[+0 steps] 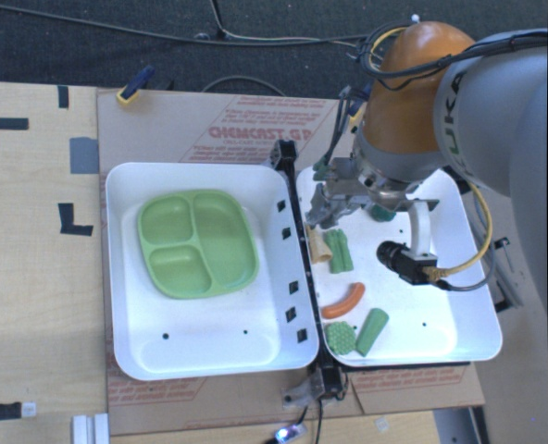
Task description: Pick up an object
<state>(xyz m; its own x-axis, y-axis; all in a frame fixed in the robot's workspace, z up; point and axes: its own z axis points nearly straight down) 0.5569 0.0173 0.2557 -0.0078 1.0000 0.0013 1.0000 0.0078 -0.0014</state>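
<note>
In the right bin [441,336], far-left corner area, I see the gripper [322,213] hanging low over the white floor, reaching in from the right under the grey arm [496,109] with its orange band [422,49]. From this one overhead view I cannot tell how the gripper is set; the metal parts blur together, and I see nothing between them.

Just near-right of the gripper lies a green ridged piece [339,251], long axis running far to near, with a pale tan piece [319,248] touching its left side, close to the bin's left wall. Both are just beside the gripper tip, maybe touching it; can't say for sure.

Nearer to me, well apart from the gripper: an orange sausage [342,301] lying at a slant, a green bumpy round piece [341,338] at the near-left corner, and a smooth green stick [371,330] leaning beside it, touching or almost.

A small teal object [382,215] peeks out under the wrist, mostly hidden.

In the left bin [126,340] a green divided plate [198,242] sits flat, toward the far side.
</note>
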